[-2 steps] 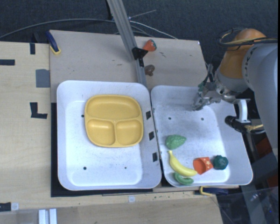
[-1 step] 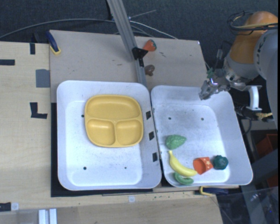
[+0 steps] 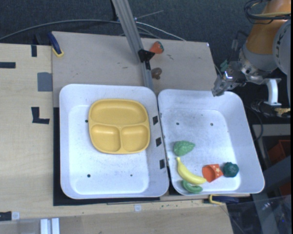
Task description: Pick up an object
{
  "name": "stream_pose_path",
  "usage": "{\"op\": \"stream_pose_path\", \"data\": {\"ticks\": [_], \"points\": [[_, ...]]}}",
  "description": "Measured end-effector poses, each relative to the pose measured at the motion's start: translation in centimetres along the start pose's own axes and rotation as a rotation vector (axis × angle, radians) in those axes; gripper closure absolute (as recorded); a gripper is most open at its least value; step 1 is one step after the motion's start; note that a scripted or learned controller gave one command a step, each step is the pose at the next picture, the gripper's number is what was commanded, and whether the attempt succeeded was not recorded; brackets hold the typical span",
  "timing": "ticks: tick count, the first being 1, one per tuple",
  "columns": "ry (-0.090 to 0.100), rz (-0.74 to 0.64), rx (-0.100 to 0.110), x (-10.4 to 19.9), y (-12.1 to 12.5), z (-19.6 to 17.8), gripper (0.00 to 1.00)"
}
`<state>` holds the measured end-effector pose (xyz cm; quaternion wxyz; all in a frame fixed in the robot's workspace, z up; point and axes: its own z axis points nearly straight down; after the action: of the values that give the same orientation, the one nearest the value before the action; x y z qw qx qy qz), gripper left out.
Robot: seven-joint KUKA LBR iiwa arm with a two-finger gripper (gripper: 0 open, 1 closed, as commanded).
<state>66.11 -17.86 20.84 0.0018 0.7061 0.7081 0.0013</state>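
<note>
**Toys bunched in the near corner, gripper parked at the far rim**

Toys are what we're after, and they all sit in the right bin, well apart from the gripper. Taking the banana as our landmark: a green leafy piece lies just beyond it, a small green thing touches its near end, and an orange-red piece with a dark teal lump sits just to its right. Way off to the banana's left, the other bin holds a yellow divided plate.

The gripper hangs over the bin's far rim with nothing in it. The fingers look close together, but it's small and dark there, so we can't tell for sure.

We'd call this the approach stage. Next move needs a reach toward the banana cluster, a descent and a clean close on one piece.
</note>
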Motion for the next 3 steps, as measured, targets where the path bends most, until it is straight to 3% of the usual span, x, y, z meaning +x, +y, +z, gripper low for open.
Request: {"op": "stream_pose_path", "data": {"ticks": [1,3], "points": [[-0.001,0.001,-0.002,-0.2,0.2,-6.4,1.00],[0.002,-0.003,0.008,10.4,-3.2,-3.3,1.00]]}}
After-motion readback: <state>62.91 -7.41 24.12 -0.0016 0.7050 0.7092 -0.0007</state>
